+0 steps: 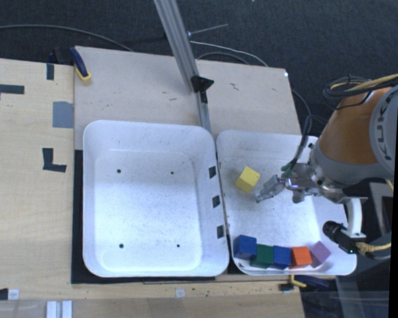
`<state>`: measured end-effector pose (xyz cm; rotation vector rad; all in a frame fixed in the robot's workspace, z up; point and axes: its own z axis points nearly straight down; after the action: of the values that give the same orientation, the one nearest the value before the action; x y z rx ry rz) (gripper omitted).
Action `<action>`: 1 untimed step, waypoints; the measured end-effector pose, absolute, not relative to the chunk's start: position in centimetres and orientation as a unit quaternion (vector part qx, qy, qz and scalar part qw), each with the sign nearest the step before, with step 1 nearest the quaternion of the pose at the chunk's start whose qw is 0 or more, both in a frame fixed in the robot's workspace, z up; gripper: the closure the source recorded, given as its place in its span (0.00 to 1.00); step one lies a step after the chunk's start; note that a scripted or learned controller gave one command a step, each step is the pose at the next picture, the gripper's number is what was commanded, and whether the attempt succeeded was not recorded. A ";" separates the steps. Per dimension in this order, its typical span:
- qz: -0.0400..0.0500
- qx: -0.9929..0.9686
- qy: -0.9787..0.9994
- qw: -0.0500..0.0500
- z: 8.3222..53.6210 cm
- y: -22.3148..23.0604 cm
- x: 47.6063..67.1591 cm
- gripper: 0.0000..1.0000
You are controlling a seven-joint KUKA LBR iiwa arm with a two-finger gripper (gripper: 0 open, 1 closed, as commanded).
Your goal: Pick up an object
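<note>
Grey metal pincer point(267, 191) hangs over the right bin point(279, 149), tilted toward a yellow cube point(248, 179) just beside its tips; nothing is seen between them, and their spread cannot be told. Blue point(245, 246), green point(264, 255), blue point(282, 256), orange point(301, 257) and purple point(320, 252) blocks line the bin's near wall. The left bin point(94, 183) adjoins it on the wooden surface point(24, 199).
</note>
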<state>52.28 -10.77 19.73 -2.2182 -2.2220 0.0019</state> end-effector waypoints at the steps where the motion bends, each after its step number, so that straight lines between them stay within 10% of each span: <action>1: 0.002 -0.706 -0.708 0.002 8.7 -9.4 58.1 0.00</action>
<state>58.14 -9.43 8.73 -2.2160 -2.2225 0.0061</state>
